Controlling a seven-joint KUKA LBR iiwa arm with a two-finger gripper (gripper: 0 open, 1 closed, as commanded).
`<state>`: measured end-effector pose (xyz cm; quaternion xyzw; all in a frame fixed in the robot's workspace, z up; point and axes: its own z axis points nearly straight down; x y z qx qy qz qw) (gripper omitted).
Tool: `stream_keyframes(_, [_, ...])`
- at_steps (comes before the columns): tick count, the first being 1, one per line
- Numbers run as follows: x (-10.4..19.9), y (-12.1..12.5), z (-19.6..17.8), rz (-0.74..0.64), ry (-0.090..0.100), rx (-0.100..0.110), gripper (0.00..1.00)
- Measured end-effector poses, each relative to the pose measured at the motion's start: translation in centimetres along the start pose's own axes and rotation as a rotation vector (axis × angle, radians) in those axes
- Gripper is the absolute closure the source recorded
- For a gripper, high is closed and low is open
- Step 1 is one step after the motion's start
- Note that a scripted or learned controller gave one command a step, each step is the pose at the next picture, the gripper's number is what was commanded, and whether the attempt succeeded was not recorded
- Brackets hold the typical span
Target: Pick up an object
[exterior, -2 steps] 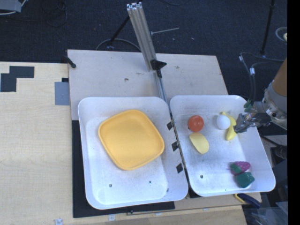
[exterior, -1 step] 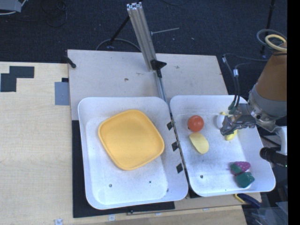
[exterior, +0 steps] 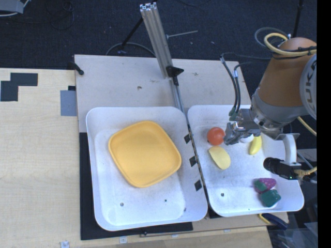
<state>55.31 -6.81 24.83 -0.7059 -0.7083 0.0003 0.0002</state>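
The tabletop carries 2 white bins side by side. The left bin, well to the gripper's left, holds a yellow square plate. The grey arm with its orange band hangs over the right bin, and the gripper sits low near that bin's back; whether it is open or closed cannot be told. A red ball lies just to its left, a pale yellow piece just in front-left, a small yellow piece just right. A purple piece and a green piece, touching, lie well in front-right.
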Motion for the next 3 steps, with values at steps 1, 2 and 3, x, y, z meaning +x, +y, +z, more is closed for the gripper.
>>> stream_keyframes(1, [5.3,1.1,1.2,0.0,0.001,0.001,1.0])
stream_keyframes(2, [9.5,1.2,0.9,0.002,0.0,0.0,1.0])
stream_keyframes(3, [14.8,2.4,0.8,0.001,0.0,0.0,1.0])
